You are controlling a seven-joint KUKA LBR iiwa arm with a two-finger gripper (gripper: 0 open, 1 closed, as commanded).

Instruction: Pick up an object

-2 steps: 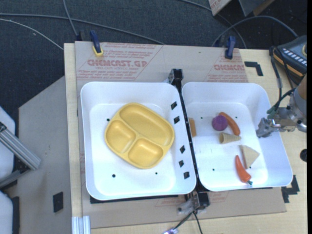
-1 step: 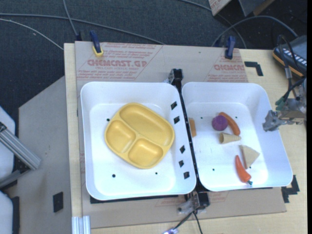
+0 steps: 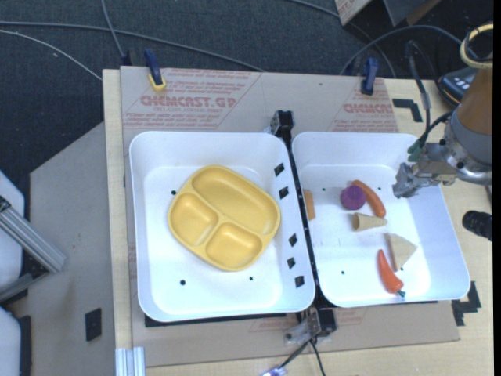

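The right bin (image 3: 438, 284) holds several small play foods: a purple ball (image 3: 352, 197) touching an orange sausage (image 3: 369, 198), a tan cone (image 3: 368, 222), a beige wedge (image 3: 401, 250), a carrot (image 3: 388, 272) and a thin tan stick (image 3: 309, 205) near the divider. My gripper (image 3: 409, 180) hangs over the bin's upper right part, to the right of the sausage and apart from it. Nothing shows between its fingers.
The left bin (image 3: 149, 233) carries a yellow three-compartment plate (image 3: 224, 217). A black divider strip (image 3: 291, 202) runs between the bins. Blue clamps (image 3: 155, 69) (image 3: 369, 75) hold the cardboard base at the back. Cables lie behind the bench.
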